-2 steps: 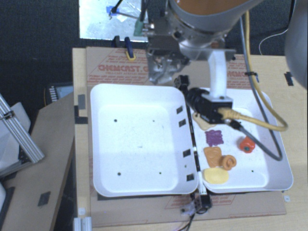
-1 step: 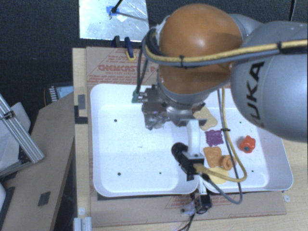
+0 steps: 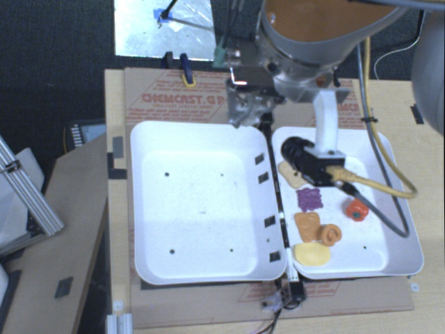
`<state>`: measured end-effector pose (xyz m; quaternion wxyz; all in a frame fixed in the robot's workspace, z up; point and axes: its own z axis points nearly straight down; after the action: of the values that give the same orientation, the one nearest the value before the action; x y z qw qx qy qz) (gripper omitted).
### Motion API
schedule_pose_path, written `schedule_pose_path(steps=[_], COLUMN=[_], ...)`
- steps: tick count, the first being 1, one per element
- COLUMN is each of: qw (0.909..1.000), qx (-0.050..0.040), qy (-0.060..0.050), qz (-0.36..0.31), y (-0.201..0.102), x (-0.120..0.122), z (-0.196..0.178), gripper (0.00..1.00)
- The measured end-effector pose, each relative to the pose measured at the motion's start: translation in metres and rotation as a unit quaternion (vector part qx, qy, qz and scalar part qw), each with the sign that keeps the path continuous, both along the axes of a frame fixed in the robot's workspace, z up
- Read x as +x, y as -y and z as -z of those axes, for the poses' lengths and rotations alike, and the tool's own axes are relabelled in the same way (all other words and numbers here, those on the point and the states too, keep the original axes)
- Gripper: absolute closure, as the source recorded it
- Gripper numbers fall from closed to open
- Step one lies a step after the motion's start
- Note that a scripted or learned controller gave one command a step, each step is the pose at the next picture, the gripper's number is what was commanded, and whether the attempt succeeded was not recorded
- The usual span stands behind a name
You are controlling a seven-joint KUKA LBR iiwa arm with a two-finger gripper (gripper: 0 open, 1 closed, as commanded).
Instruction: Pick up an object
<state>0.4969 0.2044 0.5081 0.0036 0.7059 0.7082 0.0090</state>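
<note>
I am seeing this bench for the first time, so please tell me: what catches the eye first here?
The big grey and orange arm fills the top, reaching down over the right bin. Small colourful toys lie in that bin: a purple piece, a red ball and a yellow piece. The left bin is plain white.

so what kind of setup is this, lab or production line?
Most likely a research lab bench: two white bins taped on cardboard, small toy-like items such as the purple piece, and loose cables around the grey arm.

One fixed camera looks down at a slant over both white bins (image 3: 201,134).
</note>
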Motion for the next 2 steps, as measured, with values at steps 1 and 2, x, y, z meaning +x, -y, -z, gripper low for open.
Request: schedule_pose_path(steps=[1,2], qw=[1.0,1.0], qx=[-0.0023,-0.0031], qy=[-0.006,-0.009], qz=[-0.001,-0.001], y=[-0.031,-0.03], x=[0.021,-0.012], z=[-0.029,-0.026], gripper=[1.0,1.0])
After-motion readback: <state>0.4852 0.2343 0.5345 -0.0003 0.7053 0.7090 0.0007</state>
